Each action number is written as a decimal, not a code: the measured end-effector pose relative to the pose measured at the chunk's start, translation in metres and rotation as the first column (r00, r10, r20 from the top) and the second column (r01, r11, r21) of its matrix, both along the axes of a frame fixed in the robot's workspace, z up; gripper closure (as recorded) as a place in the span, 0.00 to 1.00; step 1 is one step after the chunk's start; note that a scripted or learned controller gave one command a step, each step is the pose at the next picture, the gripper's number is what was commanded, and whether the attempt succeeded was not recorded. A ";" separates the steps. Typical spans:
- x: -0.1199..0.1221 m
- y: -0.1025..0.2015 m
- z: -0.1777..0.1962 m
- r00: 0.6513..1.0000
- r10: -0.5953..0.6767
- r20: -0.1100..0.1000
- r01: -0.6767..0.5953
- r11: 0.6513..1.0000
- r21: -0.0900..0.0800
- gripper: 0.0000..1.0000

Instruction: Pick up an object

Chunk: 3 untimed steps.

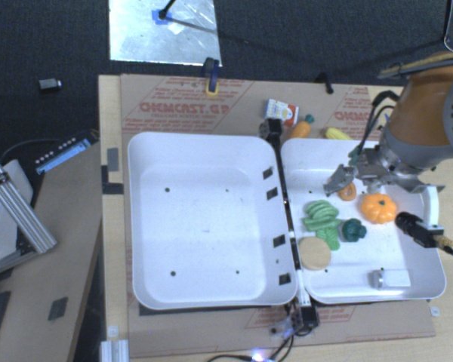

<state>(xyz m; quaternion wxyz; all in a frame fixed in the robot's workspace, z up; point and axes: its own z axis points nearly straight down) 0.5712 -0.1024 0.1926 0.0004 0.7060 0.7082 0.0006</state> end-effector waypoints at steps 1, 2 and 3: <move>-0.028 -0.025 -0.110 1.000 -0.006 0.000 0.006 1.000 0.002 0.00; 0.060 -0.006 -0.106 1.000 0.005 0.009 -0.005 1.000 -0.001 0.00; 0.058 -0.008 -0.096 1.000 0.002 0.005 -0.002 1.000 0.000 1.00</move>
